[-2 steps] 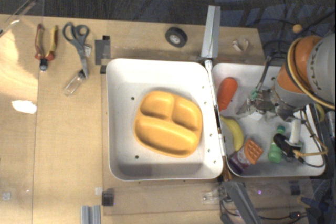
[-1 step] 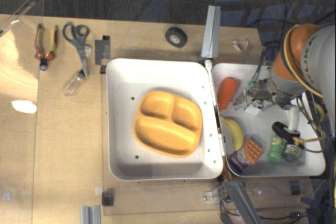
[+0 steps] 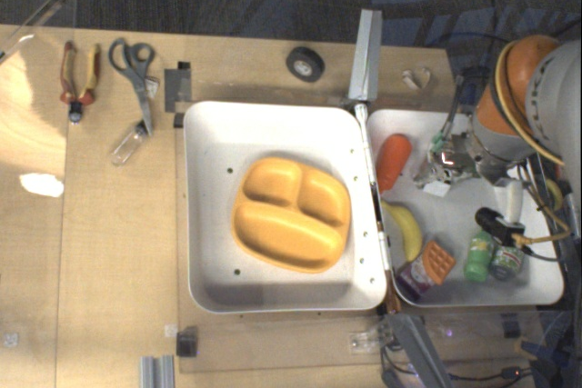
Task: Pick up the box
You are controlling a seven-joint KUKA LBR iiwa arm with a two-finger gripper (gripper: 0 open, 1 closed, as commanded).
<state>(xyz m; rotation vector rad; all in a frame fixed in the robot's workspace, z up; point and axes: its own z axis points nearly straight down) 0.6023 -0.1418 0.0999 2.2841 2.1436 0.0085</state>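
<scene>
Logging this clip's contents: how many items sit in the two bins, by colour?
Yellow-orange: 2, the large moulded piece and the banana
Red-orange: 2, the carrot and the waffle-patterned box
Green: 1, the bottle
Purple: 1, an item beside the box
Total: 6, leaving out some small items near the end effector that are too unclear to call.
</scene>
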